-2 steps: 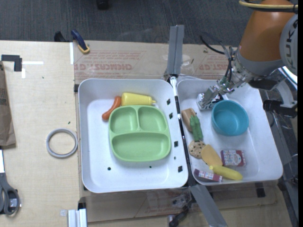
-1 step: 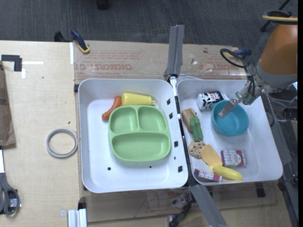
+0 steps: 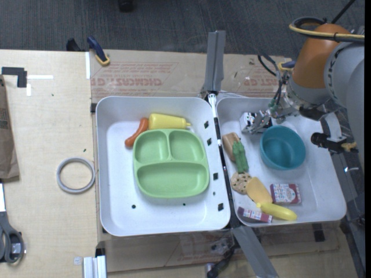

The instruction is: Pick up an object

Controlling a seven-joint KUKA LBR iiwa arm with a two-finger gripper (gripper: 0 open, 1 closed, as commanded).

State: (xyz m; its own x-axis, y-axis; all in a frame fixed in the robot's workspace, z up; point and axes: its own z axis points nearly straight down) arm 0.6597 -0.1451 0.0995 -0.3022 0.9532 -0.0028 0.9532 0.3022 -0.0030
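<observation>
Approach step. Pincer [image 3: 253, 122] low in right bin [image 3: 324, 213], just left of blue bowl [image 3: 283, 147]; cannot tell its state. Nothing seen held. Next: settle over one item, perhaps the bowl, and grip.

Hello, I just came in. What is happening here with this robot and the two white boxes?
A grey robot arm reaches in from the right over the right bin. Its gripper is low near the bin's back, just beside a blue bowl, and nothing can be seen between its fingers. The same bin also contains a yellow banana, a cookie, a green toy and small packets. The left bin holds a green divided plate, a yellow corn cob and an orange carrot.
</observation>
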